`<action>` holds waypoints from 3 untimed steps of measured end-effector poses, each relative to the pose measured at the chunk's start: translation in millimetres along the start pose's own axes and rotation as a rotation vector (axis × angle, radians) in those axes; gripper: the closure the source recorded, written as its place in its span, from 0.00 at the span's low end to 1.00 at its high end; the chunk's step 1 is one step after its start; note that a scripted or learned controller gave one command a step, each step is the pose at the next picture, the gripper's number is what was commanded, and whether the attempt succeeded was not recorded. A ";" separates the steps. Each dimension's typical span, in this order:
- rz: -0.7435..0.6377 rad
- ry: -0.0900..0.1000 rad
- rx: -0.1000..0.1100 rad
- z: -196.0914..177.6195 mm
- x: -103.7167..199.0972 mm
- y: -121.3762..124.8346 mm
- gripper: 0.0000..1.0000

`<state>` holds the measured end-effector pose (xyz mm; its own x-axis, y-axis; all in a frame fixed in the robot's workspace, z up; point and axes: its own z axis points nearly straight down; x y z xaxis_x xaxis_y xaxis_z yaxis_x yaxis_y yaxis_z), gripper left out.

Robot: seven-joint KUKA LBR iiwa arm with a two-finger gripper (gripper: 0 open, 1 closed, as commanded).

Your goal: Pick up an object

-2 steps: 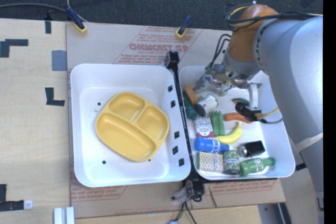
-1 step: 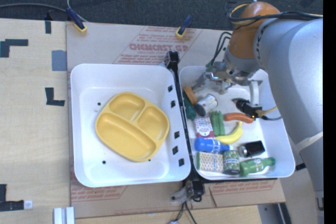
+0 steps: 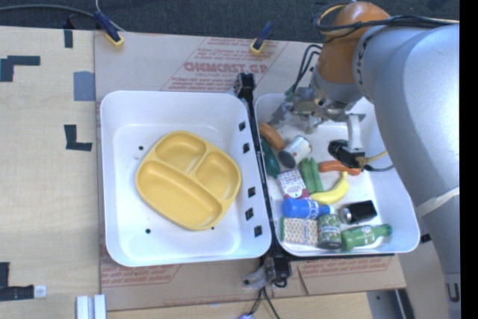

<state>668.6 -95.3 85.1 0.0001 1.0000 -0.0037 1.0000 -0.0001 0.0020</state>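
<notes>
The gripper (image 3: 305,114) hangs over the far end of the right bin (image 3: 409,224), below the arm's orange band, and the slant of the view hides whether it is open or closed; nothing can be seen in its hold. All the loose pickable things are crowded into this bin. Nearest the gripper, just toward the viewer, lies a small white-and-grey cylinder (image 3: 299,148), with an orange-brown piece (image 3: 271,136) beside it against the wall shared with the other bin. Further forward a small carton with a red label (image 3: 291,181) sits next to an upright-looking green vegetable (image 3: 312,174), and a banana (image 3: 333,193) curves across the middle, an orange carrot (image 3: 340,168) just behind it. Along the near end are a blue container on its side (image 3: 302,208), a patterned box (image 3: 298,230), a can (image 3: 328,229), a small black box (image 3: 362,211) and a green bottle lying flat (image 3: 364,235), packed close and mostly touching. The left bin (image 3: 119,235) holds a yellow divided plate (image 3: 190,179), set at a slant near its middle, well apart from the gripper. Both bins rest on a sheet of printed cardboard (image 3: 209,69).
</notes>
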 end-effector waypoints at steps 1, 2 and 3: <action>-0.001 0.001 0.003 -9.1 0.5 -0.4 1.00; -0.001 0.001 0.003 -9.0 0.4 -0.5 0.00; -0.001 0.002 0.002 0.4 -11.2 -11.2 0.00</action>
<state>657.3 -106.5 84.8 -0.0012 1.0000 -0.0016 1.0000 0.0012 -0.0004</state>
